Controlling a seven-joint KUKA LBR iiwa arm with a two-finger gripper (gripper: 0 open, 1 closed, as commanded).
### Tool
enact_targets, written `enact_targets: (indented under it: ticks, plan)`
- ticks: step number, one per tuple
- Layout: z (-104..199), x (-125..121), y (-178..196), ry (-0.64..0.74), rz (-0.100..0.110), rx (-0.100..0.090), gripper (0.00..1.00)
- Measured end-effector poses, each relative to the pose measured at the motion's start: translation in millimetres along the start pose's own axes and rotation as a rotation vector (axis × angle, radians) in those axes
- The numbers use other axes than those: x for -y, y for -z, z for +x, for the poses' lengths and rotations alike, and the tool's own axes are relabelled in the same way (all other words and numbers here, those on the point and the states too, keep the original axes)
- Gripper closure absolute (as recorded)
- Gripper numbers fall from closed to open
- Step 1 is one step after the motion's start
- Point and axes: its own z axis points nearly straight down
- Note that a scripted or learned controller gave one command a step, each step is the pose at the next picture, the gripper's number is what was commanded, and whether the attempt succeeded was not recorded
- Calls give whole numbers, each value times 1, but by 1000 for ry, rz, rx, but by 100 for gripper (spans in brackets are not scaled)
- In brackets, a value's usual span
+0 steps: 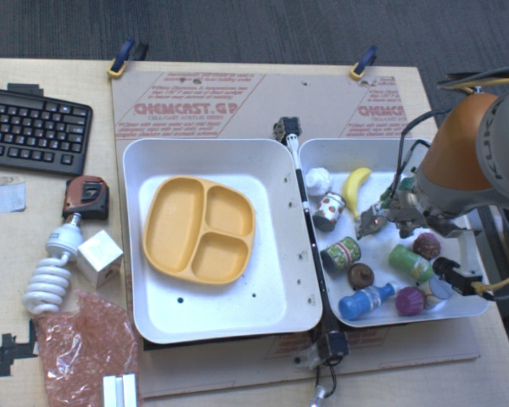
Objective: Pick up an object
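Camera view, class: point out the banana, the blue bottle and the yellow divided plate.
banana (355, 188), camera view, middle of its curve
blue bottle (366, 301), camera view, its body
yellow divided plate (176, 219), camera view, large left compartment

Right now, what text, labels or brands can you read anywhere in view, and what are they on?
"CHEMCAST GP": red print on the brown board behind the bins, left side.
"CHEMCAST": the same print, partly cut off, on the board's right side.
Smaller red lines under both: too small to read.
Can label: blurred.
Blue bottle label: blurred.
Keyboard keys: too small.
Tape measure: unreadable.
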Motion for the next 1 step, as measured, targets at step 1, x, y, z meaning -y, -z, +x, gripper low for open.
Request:
enact_targets:
  ticks: [1]
  plan:
    - [22,-105,-10,6,1,1,0]
